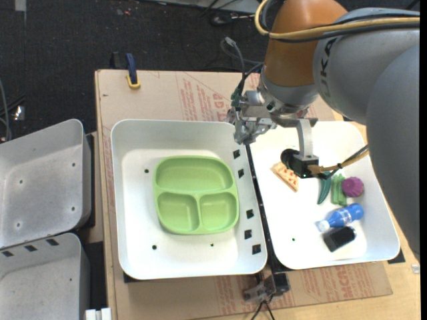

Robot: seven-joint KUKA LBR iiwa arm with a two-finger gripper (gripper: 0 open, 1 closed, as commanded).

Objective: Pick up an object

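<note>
Two white bins. Left bin (127,199) holds a green divided plate (197,193) at its centre. Gripper (244,133) hangs over the shared rims at 12 o'clock; jaw state cannot be told. Right bin (293,235), toward 4 o'clock from the gripper: tan block (285,176), green piece (325,189), purple lump (351,187), blue bottle (341,217), black block (339,237).

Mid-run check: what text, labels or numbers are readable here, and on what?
Red print on the cardboard sheet, behind the left bin: upside down, too blurred to read.
Red print at that sheet's front right edge: too blurred to read.
Dark letters on the grey arm: partly cut off, not readable.
Nothing can be quoted.
</note>
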